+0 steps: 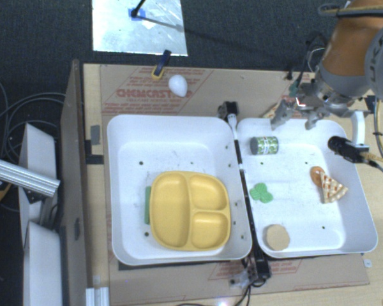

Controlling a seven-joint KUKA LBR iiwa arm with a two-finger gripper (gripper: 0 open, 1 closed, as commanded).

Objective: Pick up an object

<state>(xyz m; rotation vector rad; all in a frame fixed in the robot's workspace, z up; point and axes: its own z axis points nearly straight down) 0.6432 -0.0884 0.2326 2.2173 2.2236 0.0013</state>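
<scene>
The right bin (354,203) holds a small green can (264,145) lying on its side near the far left corner. A green leafy piece (262,193) lies in the middle left, a round tan biscuit (277,237) sits near the front, and a tan waffle-like wedge (327,183) rests at the right. My gripper (296,117) hangs over the bin's far rim, up and to the right of the can. It is open, and nothing sits between its two grey fingers (280,115).
The left bin (127,145) holds a yellow divided plate (190,209) with a green strip (147,204) at its left side. A white egg-shaped object (177,85) and a yellow-blue marker (159,65) lie on the cardboard behind. Cables (19,110) run along the left.
</scene>
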